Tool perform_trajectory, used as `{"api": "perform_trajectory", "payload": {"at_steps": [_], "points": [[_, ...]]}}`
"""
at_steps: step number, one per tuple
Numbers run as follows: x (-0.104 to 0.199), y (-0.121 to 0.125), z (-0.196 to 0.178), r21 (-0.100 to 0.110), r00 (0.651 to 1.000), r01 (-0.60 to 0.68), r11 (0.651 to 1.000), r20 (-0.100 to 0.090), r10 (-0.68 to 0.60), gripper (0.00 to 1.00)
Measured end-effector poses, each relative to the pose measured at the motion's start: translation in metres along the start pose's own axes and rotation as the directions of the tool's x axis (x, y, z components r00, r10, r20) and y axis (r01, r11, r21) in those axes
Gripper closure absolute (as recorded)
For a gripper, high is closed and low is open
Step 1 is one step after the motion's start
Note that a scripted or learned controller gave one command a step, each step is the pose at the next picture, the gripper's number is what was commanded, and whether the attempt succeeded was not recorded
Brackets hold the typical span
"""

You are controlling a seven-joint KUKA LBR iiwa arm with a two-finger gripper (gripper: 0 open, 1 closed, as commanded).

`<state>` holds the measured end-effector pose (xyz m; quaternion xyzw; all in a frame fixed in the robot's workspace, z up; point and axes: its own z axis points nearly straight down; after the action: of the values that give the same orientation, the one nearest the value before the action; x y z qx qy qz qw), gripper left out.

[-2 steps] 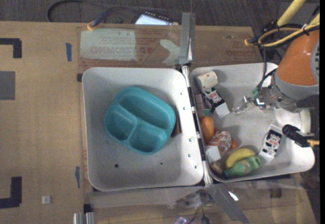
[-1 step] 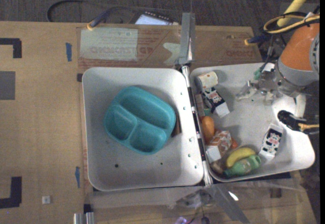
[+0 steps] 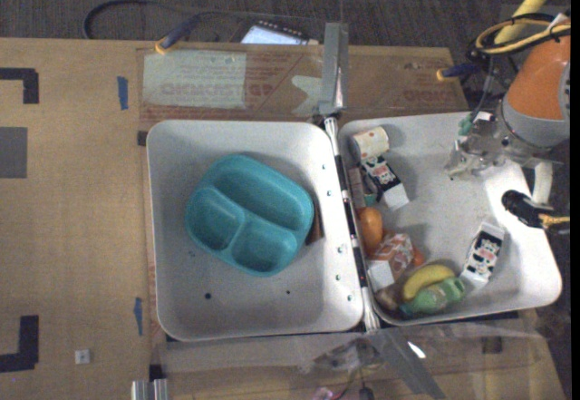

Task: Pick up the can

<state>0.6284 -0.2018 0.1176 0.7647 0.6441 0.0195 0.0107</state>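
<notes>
Hovering over the far right part of the right bin (image 3: 426,137), our hand (image 3: 471,153) sits low under the grey wrist and the orange band, and we cannot tell from this slanted view whether it is wide or narrow; nothing shows in its grip. The can (image 3: 370,144), a short white cylinder with a printed label, lies at the far left corner of that same bin, close to the wall shared with the left bin (image 3: 172,235). From the hand it lies well apart to the left, at about the same depth in the bin. It rests tipped on its side, its long axis seeming to run slantwise toward the small box (image 3: 382,179) just beside it. We judge the coming move a sideways reach leftward across bare bin floor, then a descent.
</notes>
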Motion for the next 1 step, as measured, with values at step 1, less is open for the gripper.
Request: {"api": "perform_trajectory", "payload": {"at_steps": [1], "points": [[0.0071, -0.0171, -0.1035, 0.038, 0.993, -0.115, 0.993, 0.022, 0.115, 1.0]]}}
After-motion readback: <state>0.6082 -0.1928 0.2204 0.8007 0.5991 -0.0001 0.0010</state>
